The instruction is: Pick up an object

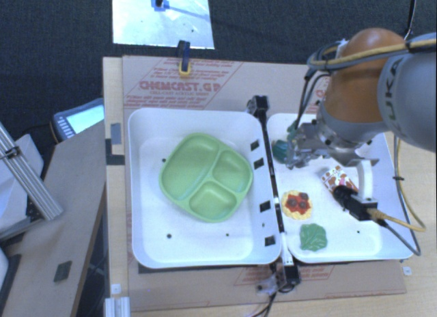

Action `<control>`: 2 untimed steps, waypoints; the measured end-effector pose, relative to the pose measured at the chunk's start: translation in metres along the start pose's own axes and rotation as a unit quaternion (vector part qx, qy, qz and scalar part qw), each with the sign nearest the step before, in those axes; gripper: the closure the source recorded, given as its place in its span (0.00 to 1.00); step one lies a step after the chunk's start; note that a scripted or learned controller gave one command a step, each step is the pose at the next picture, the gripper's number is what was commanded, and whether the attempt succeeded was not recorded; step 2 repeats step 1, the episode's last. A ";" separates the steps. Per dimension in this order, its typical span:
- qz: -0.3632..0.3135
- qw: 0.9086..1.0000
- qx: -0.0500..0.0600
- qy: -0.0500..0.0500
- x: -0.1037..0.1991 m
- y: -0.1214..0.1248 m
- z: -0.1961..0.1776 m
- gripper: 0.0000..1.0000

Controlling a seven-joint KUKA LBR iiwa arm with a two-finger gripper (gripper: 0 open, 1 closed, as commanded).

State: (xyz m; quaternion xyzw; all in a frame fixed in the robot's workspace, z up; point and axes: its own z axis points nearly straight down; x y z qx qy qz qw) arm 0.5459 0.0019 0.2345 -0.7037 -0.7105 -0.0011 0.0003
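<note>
Teal rounded toy (280, 149) lay by the right white bin's (382, 240) inner wall, so the tool (295, 156) hung beside it; its grip state was unreadable.

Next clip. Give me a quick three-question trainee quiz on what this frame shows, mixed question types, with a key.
1. True or false: the green divided plate lies in the right bin.
2. Which item lies nearest the front edge of the right bin? A) teal object B) green leafy item C) yellow and red item
3. Fill in: the gripper is over the ___ bin, close beside the teal object.

Key: 1 false, it lies in the left bin; 2 B; 3 right.
</note>
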 end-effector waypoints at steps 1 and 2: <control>0.000 1.000 0.001 0.000 0.058 0.001 0.011 1.00; 0.000 1.000 0.001 0.000 0.058 0.001 0.011 1.00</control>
